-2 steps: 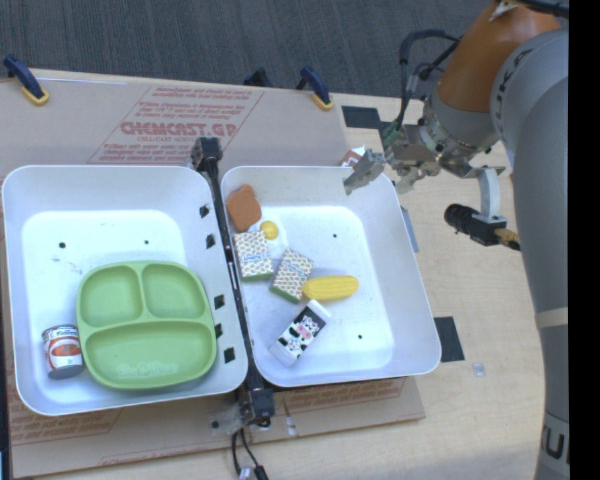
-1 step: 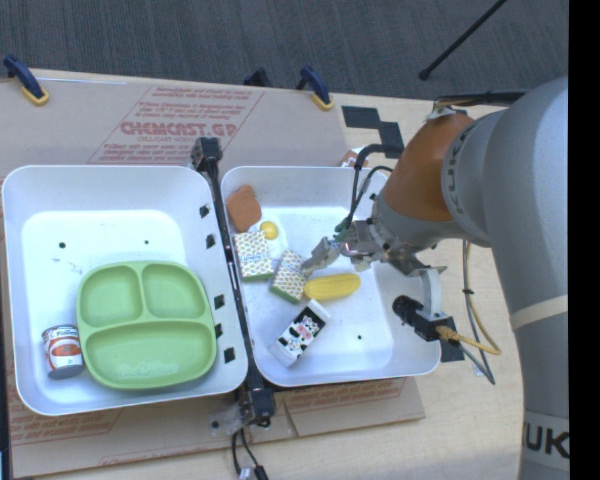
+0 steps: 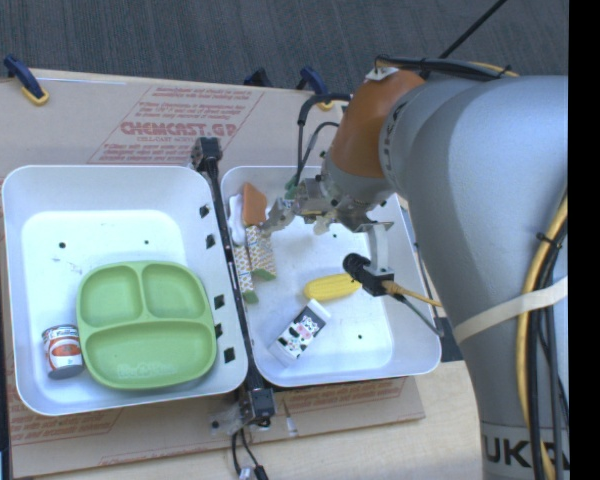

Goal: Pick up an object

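My gripper (image 3: pixel 277 215) hangs low over the far left part of the right bin (image 3: pixel 405 353). Just left of it lies an orange wedge-shaped piece (image 3: pixel 252 204) against the bin's left wall. A checkered strip with a green tip (image 3: pixel 256 261) lies below the gripper. A yellow corn cob (image 3: pixel 330 288) rests mid-bin, and a black-and-white carton (image 3: pixel 302 332) lies nearer the front. I see nothing held in the gripper.
The left bin (image 3: pixel 40 203) holds a green divided plate (image 3: pixel 145 323) and a small red-labelled can (image 3: pixel 63 350) at its front left corner. The grey arm with its orange band (image 3: pixel 365 128) covers the right bin's far right side. Cardboard (image 3: pixel 180 118) lies behind the bins.
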You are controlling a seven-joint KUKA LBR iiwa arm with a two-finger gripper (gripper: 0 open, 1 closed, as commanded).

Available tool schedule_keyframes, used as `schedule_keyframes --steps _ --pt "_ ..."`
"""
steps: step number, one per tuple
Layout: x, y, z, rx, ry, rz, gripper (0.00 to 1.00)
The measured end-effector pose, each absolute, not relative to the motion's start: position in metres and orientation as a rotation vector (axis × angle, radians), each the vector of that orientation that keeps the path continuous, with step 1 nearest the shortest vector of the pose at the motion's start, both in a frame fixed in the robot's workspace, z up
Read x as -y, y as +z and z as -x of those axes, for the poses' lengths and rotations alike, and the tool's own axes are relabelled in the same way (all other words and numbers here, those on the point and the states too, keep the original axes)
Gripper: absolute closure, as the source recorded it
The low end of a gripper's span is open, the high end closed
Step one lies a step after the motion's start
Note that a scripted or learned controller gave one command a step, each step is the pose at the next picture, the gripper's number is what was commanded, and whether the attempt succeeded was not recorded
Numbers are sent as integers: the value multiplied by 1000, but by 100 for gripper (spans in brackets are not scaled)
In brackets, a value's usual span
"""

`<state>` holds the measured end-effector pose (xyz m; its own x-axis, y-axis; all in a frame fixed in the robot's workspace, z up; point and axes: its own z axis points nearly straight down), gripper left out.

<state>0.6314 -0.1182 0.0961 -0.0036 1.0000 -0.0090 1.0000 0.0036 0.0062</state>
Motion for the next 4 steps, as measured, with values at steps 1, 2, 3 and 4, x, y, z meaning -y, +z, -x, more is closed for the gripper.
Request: schedule_keyframes --steps 1,2,3,4 --pt "116 105 -631 -2227 -3 -2209 100" --pt "78 193 -551 -2229 0 -2216 100" --pt "119 145 -532 -2230 -7 -2217 100" --pt "174 180 -566 -2226 -2 -2217 100"
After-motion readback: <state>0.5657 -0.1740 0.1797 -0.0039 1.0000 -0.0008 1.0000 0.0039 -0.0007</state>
